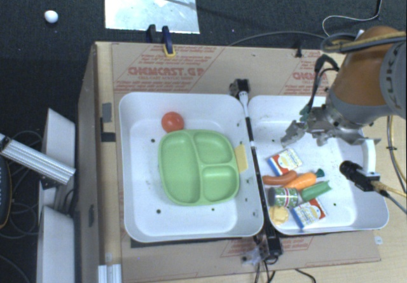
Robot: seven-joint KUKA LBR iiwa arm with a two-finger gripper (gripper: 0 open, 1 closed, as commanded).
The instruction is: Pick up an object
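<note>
My gripper (308, 135) hangs over the back part of the right bin (372, 212), its two grey fingers spread apart with nothing between them. Just in front of it and to the left lies a small white and red carton (284, 161). Nearer the front lie an orange carrot (304, 180), a red sausage-like piece (276, 180), a green-capped bottle (289, 197), a second carton (310, 212) and a yellow piece (278, 214), packed close together.
The left bin (137, 148) holds a green divided plate (196, 167), a red ball (172, 121) behind it and a yellow piece (241, 158) at its right wall. A black cable end (355, 175) hangs over the right bin's right side.
</note>
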